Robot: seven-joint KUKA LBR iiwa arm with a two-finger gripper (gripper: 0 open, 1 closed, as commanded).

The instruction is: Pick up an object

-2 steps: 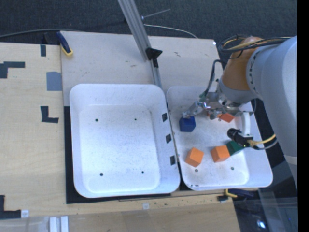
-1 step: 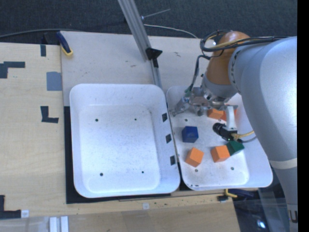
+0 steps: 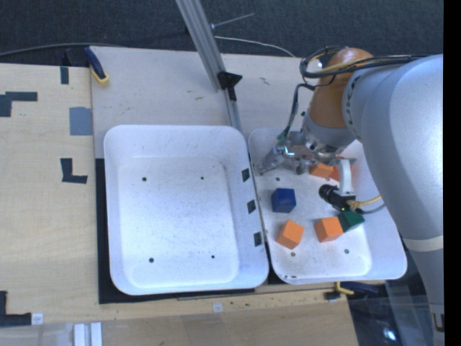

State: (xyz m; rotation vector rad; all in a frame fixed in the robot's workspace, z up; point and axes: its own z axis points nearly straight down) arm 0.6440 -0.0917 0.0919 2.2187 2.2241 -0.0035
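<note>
In the right bin [image 3: 382, 265] lie a blue cube [image 3: 283, 200], an orange cube [image 3: 292, 233] and a second orange cube [image 3: 329, 228], with a green block [image 3: 353, 220] just right of that one. Another orange block [image 3: 323, 170] sits further back, close under the wrist. My gripper [image 3: 276, 161] hangs low over the back left part of this bin, near its left wall and a little behind the blue cube. Nothing is visibly held in it.
The left bin [image 3: 122, 150] stands beside the right one, their rims touching in the middle. A slanted metal post [image 3: 205, 42] runs from the top edge down to the bins' back edge. The big grey arm covers the right bin's far right side.
</note>
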